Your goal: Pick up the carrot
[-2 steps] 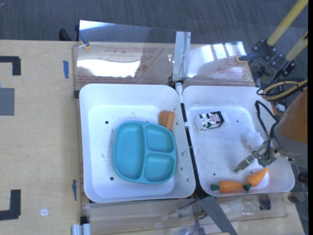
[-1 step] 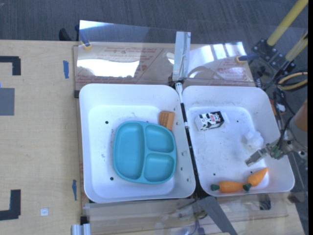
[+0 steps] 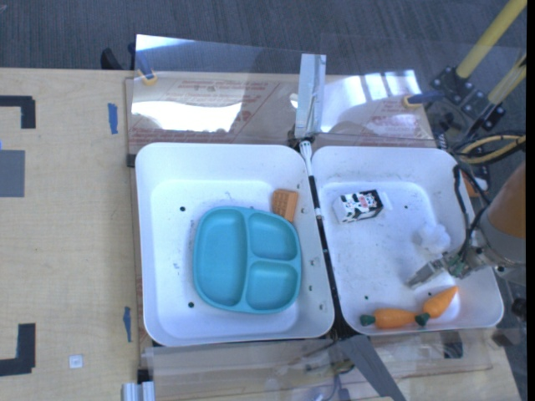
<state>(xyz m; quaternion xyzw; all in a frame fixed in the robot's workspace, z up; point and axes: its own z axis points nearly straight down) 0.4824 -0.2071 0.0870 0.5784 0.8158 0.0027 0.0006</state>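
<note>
Camera view: I'm looking down on both bins, my arm reaching in from the right over the right bin (image 3: 401, 161).
Carrot: two orange pieces lie at the near edge of that bin, a carrot (image 3: 393, 317) lying flat with green at both ends, and a shorter orange piece (image 3: 440, 302) just beside it, tilted up to the right.
Gripper: my gripper (image 3: 428, 271) hangs just above and left of the shorter piece, nothing between the fingers; whether they stand apart or together I cannot tell.
Neighbours: milk carton (image 3: 360, 205) well apart at the back; the teal plate (image 3: 247, 259) and a tan block (image 3: 285, 203) sit in the left bin.
Approach: I judge I should centre over the long carrot's middle, fingers across its width.
Risk: the bin wall is close, so a finger could catch it.
</note>
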